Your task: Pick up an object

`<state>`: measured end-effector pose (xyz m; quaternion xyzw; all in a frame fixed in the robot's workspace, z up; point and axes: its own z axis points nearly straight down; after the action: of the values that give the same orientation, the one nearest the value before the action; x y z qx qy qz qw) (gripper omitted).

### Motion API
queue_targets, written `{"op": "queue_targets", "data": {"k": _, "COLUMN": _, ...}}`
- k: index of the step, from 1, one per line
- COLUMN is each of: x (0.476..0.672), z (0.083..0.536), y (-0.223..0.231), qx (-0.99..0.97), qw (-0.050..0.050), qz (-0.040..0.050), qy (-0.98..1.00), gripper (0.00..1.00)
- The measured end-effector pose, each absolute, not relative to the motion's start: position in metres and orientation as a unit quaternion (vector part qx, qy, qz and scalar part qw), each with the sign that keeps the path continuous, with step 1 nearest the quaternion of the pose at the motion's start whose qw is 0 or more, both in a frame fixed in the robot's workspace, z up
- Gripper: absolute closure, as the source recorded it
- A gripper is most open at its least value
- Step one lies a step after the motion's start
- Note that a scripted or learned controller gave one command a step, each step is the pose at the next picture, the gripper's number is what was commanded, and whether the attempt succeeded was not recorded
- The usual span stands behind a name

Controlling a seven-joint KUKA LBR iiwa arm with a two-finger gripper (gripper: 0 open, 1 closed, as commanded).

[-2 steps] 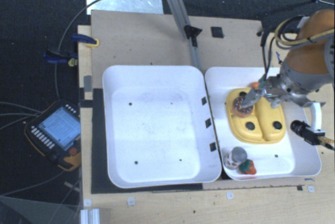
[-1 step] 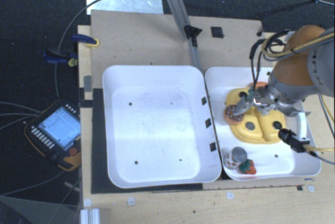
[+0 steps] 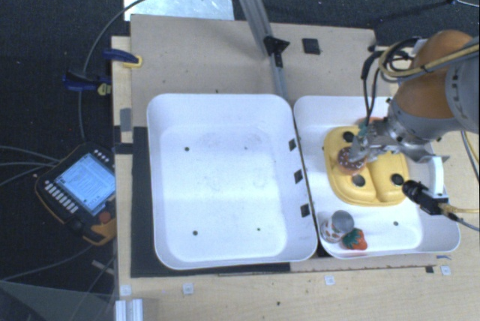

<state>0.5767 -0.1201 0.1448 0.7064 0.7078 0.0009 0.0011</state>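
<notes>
Small grey-and-red items (image 3: 346,229) noted at 6 o'clock; yellow moulded object (image 3: 369,181) judged rigid, slippery, best gripped at edge; jaws (image 3: 358,151) state indeterminable.

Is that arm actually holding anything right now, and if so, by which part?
It cannot be told. The gripper is down over the yellow toy in the right bin, but its fingertips are too small and blurred to show a grasp.

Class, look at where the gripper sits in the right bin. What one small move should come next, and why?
Probably a short descent straight down. The gripper sits over the yellow object in the right bin, near its upper left part, so lowering there looks likelier than crossing to the small grey and red items at the bin's near corner.
</notes>
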Motion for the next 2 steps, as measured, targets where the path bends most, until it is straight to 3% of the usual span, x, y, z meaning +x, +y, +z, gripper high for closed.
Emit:
{"op": "queue_targets", "data": {"k": 1, "x": 0.581, "z": 0.209, "y": -0.118, "qx": 0.705, "qw": 0.003, "qz": 0.0024, "qy": 0.709, "gripper": 1.0}}
{"op": "queue_targets", "data": {"k": 2, "x": 0.582, "z": 0.241, "y": -0.118, "qx": 0.705, "qw": 0.002, "qz": 0.0017, "qy": 0.709, "gripper": 1.0}}
